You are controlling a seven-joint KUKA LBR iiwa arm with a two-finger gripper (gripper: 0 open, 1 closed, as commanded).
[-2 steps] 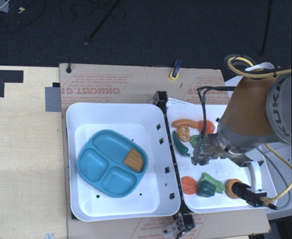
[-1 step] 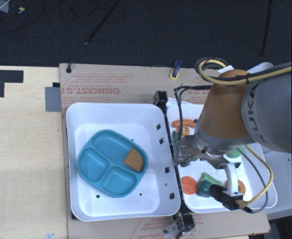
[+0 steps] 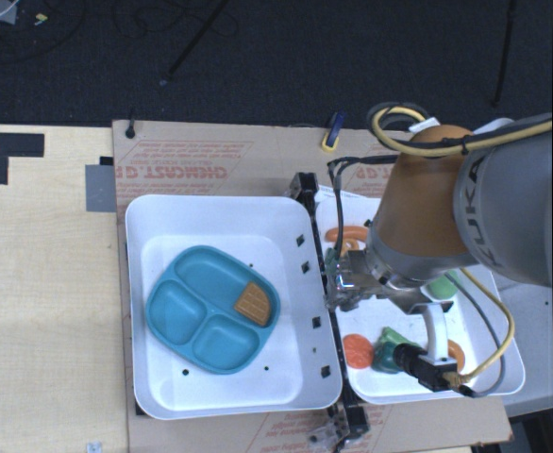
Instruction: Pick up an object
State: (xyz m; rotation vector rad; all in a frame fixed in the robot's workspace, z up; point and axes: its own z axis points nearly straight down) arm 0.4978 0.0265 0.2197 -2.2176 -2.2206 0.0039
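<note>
Reaching in over the right bin (image 3: 512, 371), the arm (image 3: 456, 210) hides most of its own gripper; whether the jaws (image 3: 352, 286) are apart or together cannot be told, and nothing is visibly held between them. Just beside the wrist, inside the right bin, lie several small objects: an orange round piece (image 3: 357, 350) near the bin's left wall, a dark green object (image 3: 390, 351) next to it, and another orange item (image 3: 349, 237) partly covered by the arm further up. Cables loop around the arm. In the left bin (image 3: 163, 220) rests a blue divided plate (image 3: 210, 308), with a brown waffle-like piece (image 3: 253, 303) sitting in its right compartment. Both bins stand side by side on the light wooden surface (image 3: 41, 300).
</note>
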